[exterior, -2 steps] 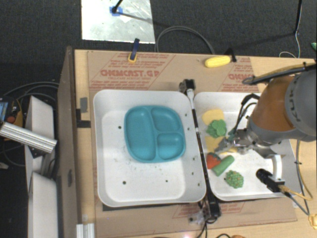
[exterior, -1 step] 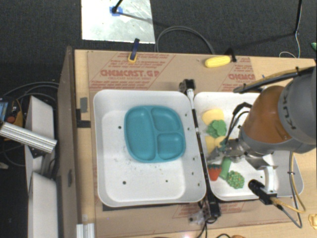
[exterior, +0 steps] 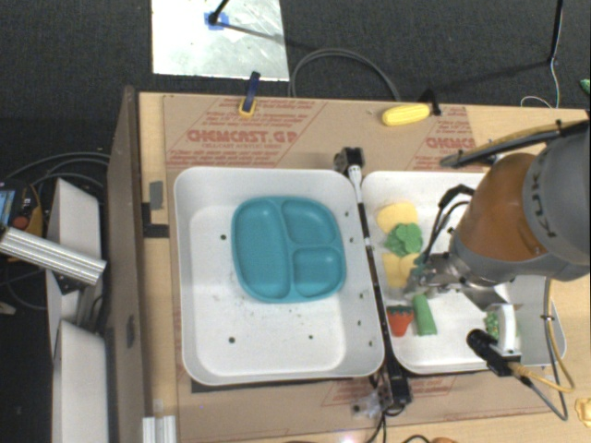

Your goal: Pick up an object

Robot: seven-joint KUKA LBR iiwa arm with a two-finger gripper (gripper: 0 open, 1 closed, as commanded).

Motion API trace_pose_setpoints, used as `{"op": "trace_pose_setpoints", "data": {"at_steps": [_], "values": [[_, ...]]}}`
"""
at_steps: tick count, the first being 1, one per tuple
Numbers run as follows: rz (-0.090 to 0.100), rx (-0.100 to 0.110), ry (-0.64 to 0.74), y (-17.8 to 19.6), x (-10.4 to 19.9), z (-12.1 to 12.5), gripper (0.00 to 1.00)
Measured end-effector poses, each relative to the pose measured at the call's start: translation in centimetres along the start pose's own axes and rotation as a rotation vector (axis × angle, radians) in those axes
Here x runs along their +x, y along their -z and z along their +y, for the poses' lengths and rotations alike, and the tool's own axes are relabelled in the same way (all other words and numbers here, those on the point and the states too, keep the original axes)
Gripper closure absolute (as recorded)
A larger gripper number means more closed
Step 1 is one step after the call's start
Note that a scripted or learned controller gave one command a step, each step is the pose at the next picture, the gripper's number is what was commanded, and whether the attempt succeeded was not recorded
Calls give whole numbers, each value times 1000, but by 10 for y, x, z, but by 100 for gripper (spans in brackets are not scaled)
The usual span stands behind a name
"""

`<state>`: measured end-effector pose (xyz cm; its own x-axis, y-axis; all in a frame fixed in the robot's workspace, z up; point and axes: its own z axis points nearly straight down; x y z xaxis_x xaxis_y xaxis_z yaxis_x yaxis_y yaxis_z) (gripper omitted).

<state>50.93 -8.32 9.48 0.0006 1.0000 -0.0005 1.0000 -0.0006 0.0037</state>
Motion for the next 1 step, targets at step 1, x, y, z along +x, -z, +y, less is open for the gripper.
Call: {"op": "trace_pose_setpoints", "data": {"at_steps": [1], "values": [[2,-9,11,95,49,33,100]]}}
